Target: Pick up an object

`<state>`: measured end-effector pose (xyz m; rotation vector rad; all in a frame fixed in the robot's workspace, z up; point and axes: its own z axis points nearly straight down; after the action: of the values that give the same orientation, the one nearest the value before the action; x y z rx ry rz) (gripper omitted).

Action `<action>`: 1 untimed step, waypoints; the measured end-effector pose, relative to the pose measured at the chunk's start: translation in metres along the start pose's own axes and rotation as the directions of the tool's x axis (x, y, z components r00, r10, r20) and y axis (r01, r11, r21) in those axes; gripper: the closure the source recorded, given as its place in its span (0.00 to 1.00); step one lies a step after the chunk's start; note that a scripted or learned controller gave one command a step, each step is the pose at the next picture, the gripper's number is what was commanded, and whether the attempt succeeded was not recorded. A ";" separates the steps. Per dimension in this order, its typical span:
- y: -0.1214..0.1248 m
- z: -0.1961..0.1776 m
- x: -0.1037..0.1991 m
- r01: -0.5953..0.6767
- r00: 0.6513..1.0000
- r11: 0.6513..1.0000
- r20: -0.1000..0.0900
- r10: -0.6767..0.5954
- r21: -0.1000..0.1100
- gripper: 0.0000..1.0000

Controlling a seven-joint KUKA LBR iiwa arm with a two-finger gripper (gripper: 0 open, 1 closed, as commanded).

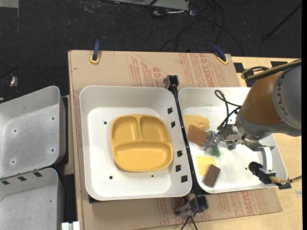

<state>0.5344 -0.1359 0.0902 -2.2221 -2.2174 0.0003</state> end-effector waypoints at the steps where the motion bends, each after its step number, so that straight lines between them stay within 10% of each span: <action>1: 0.000 -0.012 0.000 -0.001 1.000 1.000 0.001 0.001 -0.002 1.00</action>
<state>0.5346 -0.1363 0.1020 -2.2245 -2.2180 0.0001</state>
